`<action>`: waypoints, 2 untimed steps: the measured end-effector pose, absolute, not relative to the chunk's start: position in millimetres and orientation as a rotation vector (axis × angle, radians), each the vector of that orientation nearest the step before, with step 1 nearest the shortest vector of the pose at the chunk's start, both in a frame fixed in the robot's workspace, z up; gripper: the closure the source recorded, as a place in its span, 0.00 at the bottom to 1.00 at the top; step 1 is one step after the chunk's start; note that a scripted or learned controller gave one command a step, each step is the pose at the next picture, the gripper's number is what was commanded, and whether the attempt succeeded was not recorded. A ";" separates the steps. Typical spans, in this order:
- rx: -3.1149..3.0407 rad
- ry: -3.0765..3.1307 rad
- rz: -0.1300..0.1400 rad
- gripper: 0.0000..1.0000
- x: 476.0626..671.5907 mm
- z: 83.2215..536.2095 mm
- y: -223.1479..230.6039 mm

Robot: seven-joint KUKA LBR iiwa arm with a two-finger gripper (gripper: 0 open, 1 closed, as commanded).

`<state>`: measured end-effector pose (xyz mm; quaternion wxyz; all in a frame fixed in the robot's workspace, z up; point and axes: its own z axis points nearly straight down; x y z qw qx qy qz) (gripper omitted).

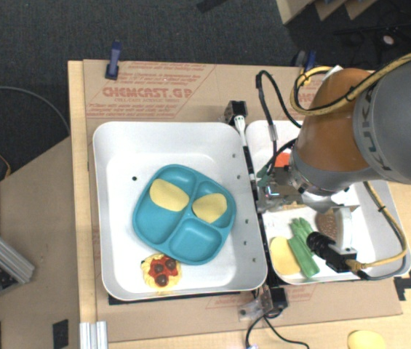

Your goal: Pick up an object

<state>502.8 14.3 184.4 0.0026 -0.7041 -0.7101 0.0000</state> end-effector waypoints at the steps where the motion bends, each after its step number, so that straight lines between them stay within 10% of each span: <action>1: -2.217 -2.235 -0.018 1.00 479.6 308.6 59.4; 2: -2.217 -2.229 -0.007 1.00 479.6 349.5 120.2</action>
